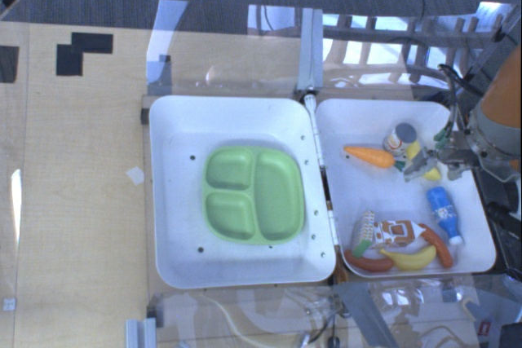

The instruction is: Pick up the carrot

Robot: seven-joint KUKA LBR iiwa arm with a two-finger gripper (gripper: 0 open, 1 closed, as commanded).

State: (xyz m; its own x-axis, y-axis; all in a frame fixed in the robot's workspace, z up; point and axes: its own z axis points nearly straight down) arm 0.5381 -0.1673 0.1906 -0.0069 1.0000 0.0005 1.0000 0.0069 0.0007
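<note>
The carrot lies on its side in the upper middle of the right bin, its orange body pointing left and its green end toward the right. My gripper hangs low just to the right of the carrot's green end, apart from it, above a small yellow item. Behind it the grey arm with its orange band reaches in from the right edge. Nothing can be seen held.
A small can stands just right of and above the carrot. A blue bottle, a banana, red sausages, a printed box and a corn cob crowd the bin's front. The left bin holds a green divided plate.
</note>
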